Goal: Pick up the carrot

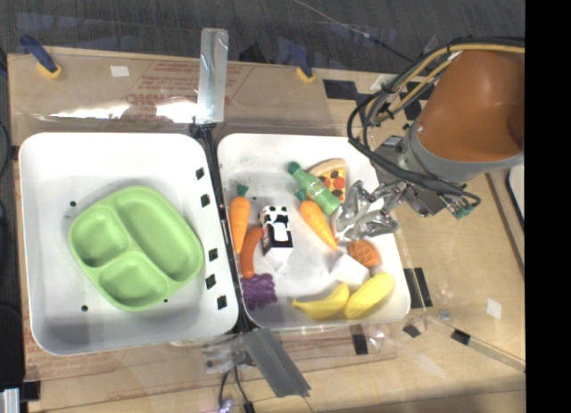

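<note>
Carrot [318, 223] lies just left of the jaws [361, 215], which hang open, holding nothing.

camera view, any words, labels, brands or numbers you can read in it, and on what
No text reads clearly.
Clear plastic sheet behind the bins: faint red print, too blurred to read.
Black and white carton in the right bin: a pattern, no legible words.
Green bottle: label too small to read.
Green divided plate in the left bin: no marking seen.
</note>
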Controlling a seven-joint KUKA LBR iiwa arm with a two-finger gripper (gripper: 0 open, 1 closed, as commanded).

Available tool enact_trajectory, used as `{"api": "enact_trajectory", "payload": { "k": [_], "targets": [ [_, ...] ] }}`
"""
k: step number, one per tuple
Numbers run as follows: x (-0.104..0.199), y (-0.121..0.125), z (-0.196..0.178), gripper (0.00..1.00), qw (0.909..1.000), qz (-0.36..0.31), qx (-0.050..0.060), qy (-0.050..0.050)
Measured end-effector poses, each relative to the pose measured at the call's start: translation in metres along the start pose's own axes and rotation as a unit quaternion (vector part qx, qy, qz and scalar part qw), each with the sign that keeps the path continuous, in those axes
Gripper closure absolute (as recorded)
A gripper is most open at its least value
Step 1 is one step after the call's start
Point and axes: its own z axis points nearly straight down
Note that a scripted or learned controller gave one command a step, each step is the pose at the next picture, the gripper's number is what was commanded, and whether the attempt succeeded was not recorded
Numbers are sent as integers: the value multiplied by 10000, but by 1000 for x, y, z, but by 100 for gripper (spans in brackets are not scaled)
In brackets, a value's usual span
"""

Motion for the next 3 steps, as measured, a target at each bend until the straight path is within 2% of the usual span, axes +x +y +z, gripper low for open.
{"api": "enact_trajectory", "payload": {
  "k": [1, 3],
  "targets": [
    [-32, -10, 40, 100, 10000, -10, -55, 34],
    [-36, -11, 17, 100, 10000, -47, -3, -11]
  ]
}}
